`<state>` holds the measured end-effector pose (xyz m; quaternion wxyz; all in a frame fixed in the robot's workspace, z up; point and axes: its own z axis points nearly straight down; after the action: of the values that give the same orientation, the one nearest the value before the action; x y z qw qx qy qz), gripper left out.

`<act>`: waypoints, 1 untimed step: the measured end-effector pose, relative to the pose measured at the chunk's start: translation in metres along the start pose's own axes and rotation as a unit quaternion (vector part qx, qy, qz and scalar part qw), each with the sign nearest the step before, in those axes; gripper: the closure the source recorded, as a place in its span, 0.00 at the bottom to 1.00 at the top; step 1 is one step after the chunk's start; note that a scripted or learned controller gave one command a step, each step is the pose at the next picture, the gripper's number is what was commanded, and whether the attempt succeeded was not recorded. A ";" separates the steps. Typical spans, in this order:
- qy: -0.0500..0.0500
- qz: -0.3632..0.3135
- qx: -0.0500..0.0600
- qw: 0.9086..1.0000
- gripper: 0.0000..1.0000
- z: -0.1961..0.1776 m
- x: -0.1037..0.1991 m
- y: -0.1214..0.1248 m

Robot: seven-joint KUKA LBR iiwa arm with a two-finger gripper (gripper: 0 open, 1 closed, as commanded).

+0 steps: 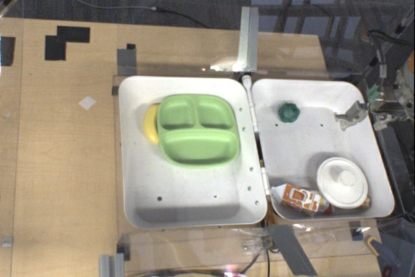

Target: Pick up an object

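White bins sit side by side on the bench [58, 139]. We see the pincer [350, 115] at the right bin's [311, 139] far-right rim; whether it is spread, we cannot tell. Candidates: teal object [288, 112], white bowl [342, 181], packet [301, 199].

Two shallow white bins side by side on a pale wooden bench [58, 159]. Left white bin [188, 207]: a green three-compartment plastic plate [197, 129] in its upper half, with a yellow curved object [150, 124] tucked against and partly under the plate's left edge. Right white bin [311, 139]: small dark-green round object [288, 112] at upper left; white round lidded bowl [342, 181] at lower right; orange-and-white packet [301, 199] lying just left of the bowl along the bottom wall. Metal two-finger gripper [347, 116] at the right bin's upper right rim; finger state unclear.
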<state>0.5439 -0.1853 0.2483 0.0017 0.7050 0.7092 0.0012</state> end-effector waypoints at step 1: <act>0.000 -0.068 0.000 0.998 0.00 0.079 0.045 0.054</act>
<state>0.5979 -0.1401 0.1699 0.0016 0.6550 0.7556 0.0010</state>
